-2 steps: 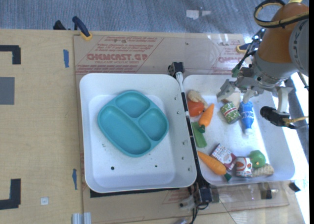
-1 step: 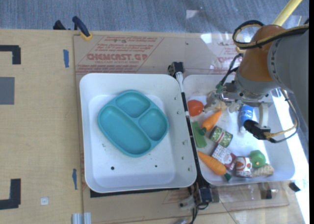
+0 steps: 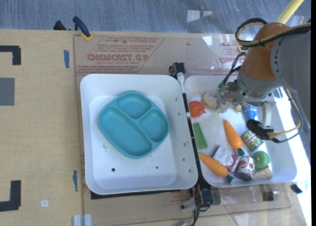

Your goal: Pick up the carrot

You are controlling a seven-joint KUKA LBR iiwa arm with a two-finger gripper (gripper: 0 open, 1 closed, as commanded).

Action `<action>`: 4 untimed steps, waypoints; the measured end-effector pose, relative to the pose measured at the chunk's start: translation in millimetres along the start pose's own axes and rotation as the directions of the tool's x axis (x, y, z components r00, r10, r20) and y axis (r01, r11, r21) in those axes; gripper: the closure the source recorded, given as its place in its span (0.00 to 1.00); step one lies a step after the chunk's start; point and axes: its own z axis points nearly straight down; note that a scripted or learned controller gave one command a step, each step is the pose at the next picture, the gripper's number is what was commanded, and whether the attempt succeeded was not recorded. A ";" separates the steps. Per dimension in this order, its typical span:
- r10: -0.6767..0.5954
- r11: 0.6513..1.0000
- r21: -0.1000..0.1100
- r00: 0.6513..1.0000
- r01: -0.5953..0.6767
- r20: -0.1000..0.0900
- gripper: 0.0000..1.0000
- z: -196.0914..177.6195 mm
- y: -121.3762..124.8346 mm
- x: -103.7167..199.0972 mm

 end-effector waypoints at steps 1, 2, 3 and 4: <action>0.001 1.000 0.001 1.000 -0.001 0.000 0.00 0.6 -0.2 0.0; -0.076 0.997 -0.004 0.997 0.076 -0.004 0.00 16.0 -61.5 6.0; 0.333 0.943 -0.004 0.943 -0.333 -0.007 0.00 15.7 -96.3 7.7; 0.334 0.942 -0.010 0.943 -0.334 -0.003 1.00 4.3 -94.7 5.4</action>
